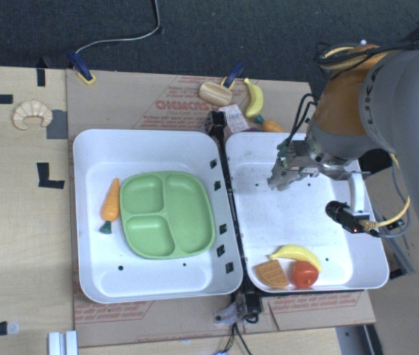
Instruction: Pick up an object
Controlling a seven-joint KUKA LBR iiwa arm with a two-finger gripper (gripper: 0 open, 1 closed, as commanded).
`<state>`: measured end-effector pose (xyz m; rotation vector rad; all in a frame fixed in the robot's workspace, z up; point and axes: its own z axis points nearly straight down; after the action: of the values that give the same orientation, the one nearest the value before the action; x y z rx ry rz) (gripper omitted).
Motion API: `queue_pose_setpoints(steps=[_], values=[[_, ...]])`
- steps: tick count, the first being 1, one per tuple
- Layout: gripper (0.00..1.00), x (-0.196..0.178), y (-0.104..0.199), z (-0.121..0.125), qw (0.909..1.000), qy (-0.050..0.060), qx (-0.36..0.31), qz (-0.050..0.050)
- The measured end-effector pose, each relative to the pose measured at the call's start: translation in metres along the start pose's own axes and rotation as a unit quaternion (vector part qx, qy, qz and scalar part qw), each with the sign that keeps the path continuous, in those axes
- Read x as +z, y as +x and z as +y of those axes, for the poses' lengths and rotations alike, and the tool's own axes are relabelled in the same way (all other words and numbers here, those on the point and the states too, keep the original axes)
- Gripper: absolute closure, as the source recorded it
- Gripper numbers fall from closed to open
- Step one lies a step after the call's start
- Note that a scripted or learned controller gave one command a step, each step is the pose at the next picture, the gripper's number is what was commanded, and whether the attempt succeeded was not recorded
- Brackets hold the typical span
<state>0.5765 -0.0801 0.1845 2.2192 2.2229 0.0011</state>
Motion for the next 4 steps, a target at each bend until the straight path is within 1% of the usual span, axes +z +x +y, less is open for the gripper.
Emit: queue_pose_setpoints(steps=[1,2,4], values=[[0.00,0.001,-0.001,-0.001,1.0000,0.001,0.000,-0.001],[0.00,0.001,0.045,0.033,1.0000,0.001,0.000,0.000],[0.00,0.001,0.044,0.033,1.0000,0.001,0.000,-0.001]])
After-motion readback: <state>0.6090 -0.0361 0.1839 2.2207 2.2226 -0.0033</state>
